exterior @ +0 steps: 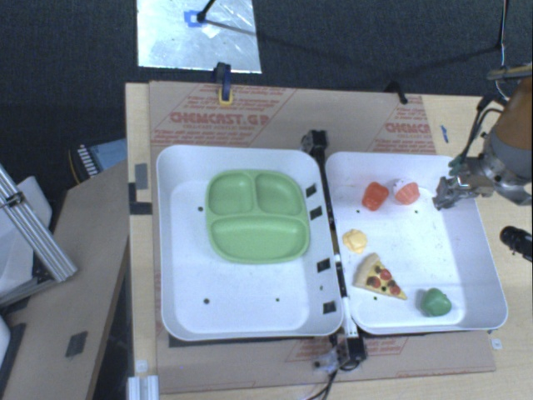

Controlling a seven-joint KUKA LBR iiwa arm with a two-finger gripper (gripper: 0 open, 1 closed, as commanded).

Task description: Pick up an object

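Observation:
The right bin [466,257] holds several toy foods: an orange-red piece [376,196], a pink and white piece [405,192], a small yellow piece [355,240], a pizza slice [381,277] and a green piece [435,302]. My gripper [450,192] hangs over the bin's far right edge, to the right of the pink and white piece and apart from it. Nothing shows between its fingers.
The left bin [179,298] carries a green divided plate [256,216]. A black clip strip [325,223] runs along the seam between the bins. Cardboard lies under both bins, and a shiny sheet [197,23] sits on the floor behind the bench.

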